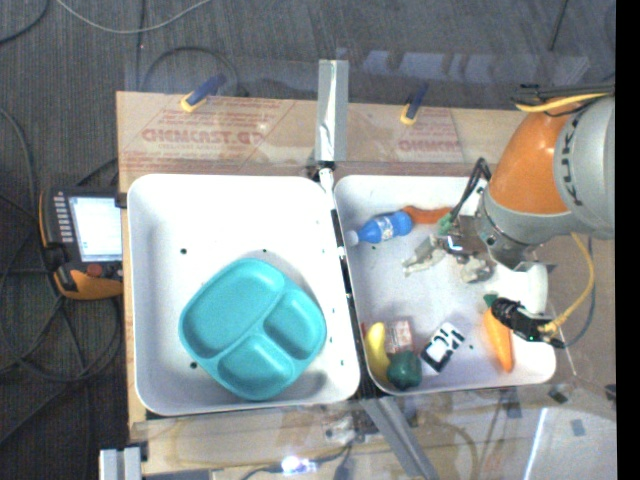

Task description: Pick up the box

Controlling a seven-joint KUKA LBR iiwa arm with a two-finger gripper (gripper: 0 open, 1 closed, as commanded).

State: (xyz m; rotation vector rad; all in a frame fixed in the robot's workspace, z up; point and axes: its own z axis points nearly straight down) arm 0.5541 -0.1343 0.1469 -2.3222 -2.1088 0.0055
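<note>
Pincer point(432, 253) hung low over the upper middle of the right bin point(352, 268), with its two thin fingers spread apart and nothing between them. It seemed to touch no object, although its tips were close to the white floor of the bin, and I could not tell if they rested on it. The box point(444, 345), a small black one with white marks, lay near the front wall of the same bin, well apart from the pincer and nearer to the camera. Just beside it, on its left, were a small brownish packet point(400, 334), a dark green round object point(404, 370) and a yellow piece point(374, 346); an orange carrot-like thing point(499, 341) lay on its other side. A blue bottle point(384, 228) lay near the far left corner of this bin, and the left bin point(150, 268) carried a turquoise divided plate point(254, 326). To do this step well, I think the arm should first bring the pincer over the box, then turn the fingers so they close across its shorter sides. It should go down straight, because the packet and the green object are near and could be pushed or caught together with the box. The opening looked wide enough, but this is only my judgement.
</note>
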